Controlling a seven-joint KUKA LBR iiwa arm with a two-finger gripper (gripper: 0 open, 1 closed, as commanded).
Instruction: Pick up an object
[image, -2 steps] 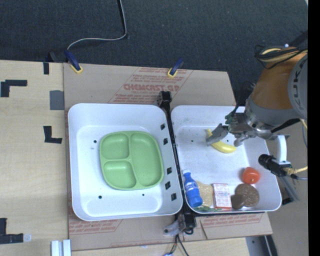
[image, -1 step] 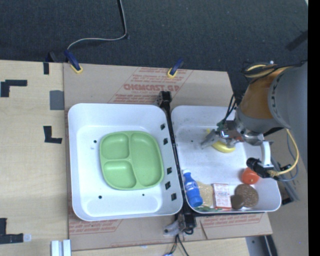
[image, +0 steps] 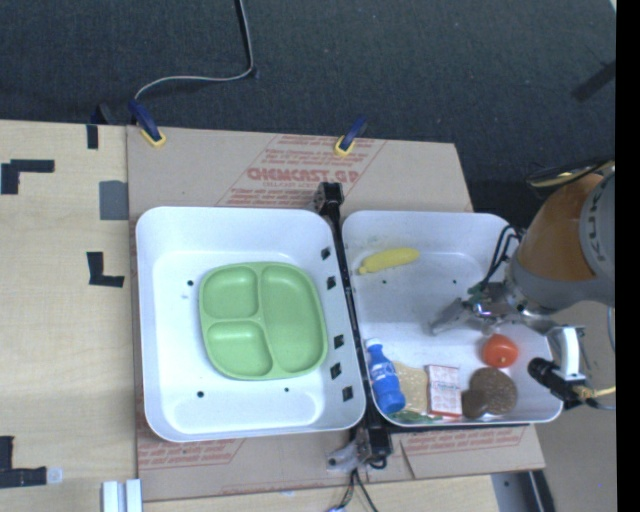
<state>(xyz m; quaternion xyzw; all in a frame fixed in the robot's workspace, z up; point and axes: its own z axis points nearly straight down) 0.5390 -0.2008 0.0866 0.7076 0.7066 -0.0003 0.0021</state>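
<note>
Left bin (image: 165, 300): green divided plate (image: 264, 320) near its centre; right bin (image: 420, 225): blue bottle (image: 383, 378) at the front-left corner, then a small packet (image: 443, 389) and a brown lump (image: 489, 393) along the front wall, yellow banana (image: 388, 260) near the back wall, long axis roughly left-right. Hand (image: 452, 315) low over the bare white floor mid-bin, pointing left; whether it is wide or narrow cannot be told at this resolution, and nothing visibly sits in it. Likely target: orange ball (image: 500, 351), just front-right of the hand near the right wall, so the move is back toward the arm with little room beside the brown lump.
</note>
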